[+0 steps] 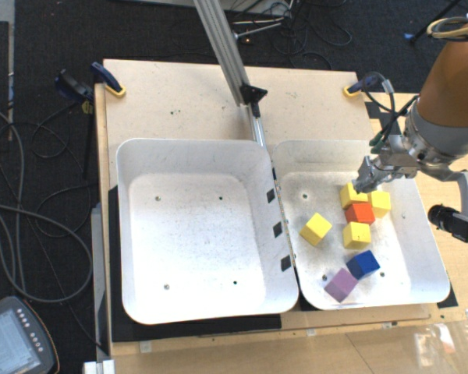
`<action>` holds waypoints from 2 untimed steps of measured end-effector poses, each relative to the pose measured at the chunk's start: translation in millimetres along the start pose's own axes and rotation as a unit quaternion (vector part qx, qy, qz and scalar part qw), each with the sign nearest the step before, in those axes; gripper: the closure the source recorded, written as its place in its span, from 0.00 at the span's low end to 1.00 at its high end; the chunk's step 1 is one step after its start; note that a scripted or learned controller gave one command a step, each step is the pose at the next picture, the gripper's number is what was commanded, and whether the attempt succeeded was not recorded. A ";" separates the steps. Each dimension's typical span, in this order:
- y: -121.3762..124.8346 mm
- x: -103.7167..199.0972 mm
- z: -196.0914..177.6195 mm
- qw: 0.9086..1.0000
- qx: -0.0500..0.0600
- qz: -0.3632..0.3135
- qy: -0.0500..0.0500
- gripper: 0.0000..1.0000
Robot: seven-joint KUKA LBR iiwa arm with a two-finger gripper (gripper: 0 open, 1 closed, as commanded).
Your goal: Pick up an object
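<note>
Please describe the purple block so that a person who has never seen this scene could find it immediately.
Look in the right white bin, at its near edge. The small purple cube lies there, touching a blue cube just behind it. It is the only purple piece; the others are yellow, orange or blue.

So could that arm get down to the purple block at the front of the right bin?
Probably yes. The purple block lies in the open near the bin's front, touching only the blue block at one corner, with nothing above it. The end effector hangs over the yellow and orange cluster farther back in the same bin.
</note>
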State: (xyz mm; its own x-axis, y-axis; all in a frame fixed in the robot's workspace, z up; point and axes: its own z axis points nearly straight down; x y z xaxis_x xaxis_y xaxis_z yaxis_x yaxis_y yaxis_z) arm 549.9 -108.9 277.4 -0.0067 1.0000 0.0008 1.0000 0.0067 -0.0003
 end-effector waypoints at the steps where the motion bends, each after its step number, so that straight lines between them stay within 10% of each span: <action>1: 4.5 57.0 -2.0 1.000 0.000 -0.001 0.000 1.00; 2: 19.2 111.5 4.3 1.000 -0.001 0.000 0.000 1.00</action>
State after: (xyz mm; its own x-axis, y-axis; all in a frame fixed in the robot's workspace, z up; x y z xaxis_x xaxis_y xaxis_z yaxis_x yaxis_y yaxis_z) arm 568.4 2.8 273.2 -0.0077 1.0000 0.0007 1.0000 0.0077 0.0013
